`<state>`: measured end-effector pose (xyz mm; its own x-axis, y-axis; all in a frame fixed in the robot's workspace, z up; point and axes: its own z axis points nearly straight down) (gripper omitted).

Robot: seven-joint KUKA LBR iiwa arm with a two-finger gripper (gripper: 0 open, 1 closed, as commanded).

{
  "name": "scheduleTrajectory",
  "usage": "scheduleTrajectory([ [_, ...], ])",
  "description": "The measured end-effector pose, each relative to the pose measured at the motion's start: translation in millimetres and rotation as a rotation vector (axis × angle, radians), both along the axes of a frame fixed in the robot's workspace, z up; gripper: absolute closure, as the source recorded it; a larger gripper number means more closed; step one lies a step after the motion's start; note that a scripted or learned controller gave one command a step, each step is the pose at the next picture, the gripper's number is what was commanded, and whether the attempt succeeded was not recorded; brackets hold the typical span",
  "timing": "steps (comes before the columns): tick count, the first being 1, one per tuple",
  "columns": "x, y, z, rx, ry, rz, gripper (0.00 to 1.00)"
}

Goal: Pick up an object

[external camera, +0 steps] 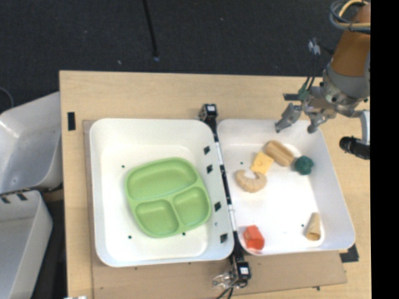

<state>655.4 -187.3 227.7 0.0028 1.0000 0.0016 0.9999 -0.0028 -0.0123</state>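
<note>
On the pale wooden bench (75, 98), the left bin (100, 167) holds a green divided plate (167, 195) lying flat near its middle, with bare white floor all round it, widest along the far and left walls. The right bin (330, 192) sits just beside it, their rims meeting at a central seam. Close to that seam, at the near edge, lies a small red piece (253, 238). Farther in, a pale curled pastry (250, 180) touches a yellow wedge (262, 163), which touches a tan bread roll (279, 152); a dark green ball (303, 164) sits just beside the roll. A cone-shaped tan piece (313, 227) lies near the right rim, with open floor between it and the cluster. The gripper (299, 121) hangs over the far rim of the right bin, fingers (284, 119) spread apart and holding nothing.
</note>
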Motion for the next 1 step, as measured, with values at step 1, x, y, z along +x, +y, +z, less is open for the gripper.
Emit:
scheduleTrajectory([
  [1,2.6,0.5,9.1,-0.003,-0.014,0.004,0.00],
])
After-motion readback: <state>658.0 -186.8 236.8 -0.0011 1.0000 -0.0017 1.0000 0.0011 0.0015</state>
